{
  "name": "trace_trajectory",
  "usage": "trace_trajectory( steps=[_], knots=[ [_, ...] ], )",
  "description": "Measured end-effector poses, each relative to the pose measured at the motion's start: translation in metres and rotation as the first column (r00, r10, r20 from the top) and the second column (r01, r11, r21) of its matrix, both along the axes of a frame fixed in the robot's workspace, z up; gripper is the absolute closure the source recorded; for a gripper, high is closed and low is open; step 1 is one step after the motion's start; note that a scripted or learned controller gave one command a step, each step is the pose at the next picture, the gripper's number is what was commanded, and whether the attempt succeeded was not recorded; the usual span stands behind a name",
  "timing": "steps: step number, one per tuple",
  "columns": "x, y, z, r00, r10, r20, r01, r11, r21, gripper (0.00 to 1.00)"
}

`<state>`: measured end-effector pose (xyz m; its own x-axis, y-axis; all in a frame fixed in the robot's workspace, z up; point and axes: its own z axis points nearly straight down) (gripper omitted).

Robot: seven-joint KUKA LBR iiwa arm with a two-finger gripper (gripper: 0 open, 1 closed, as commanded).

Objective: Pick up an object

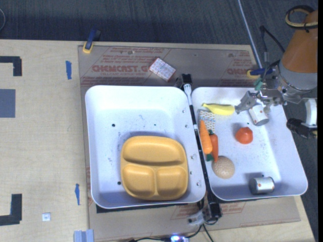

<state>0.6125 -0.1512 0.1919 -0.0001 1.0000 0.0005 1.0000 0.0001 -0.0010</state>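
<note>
Right white bin (298, 178), near to far: small silver metal can (262, 184); round tan ball (223, 167); orange plastic carrot (206, 137); red tomato-like ball (244, 135); yellow plastic banana (218, 109). Tool (251, 105) beside banana; its opening cannot be told.

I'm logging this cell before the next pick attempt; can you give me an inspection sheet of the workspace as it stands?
Surface: bench bearing left bin and right bin, side by side.
Job's things: right bin holds banana, carrot, tomato, tan ball, metal can.
Clutter: yellow divided tray in left bin; patterned card behind the bins.
Grippers: gripper over right bin's far end, nothing seen held.
Cables: bundle at near edge.
Surroundings: dark floor.
</note>
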Motion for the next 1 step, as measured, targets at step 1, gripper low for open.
trace_trajectory(
  steps=[1],
  knots=[
    [0.0511, 0.0186, -0.0907, 1.0, 0.0, 0.017, 0.0, 1.0, -0.003, 0.0]
  ],
)
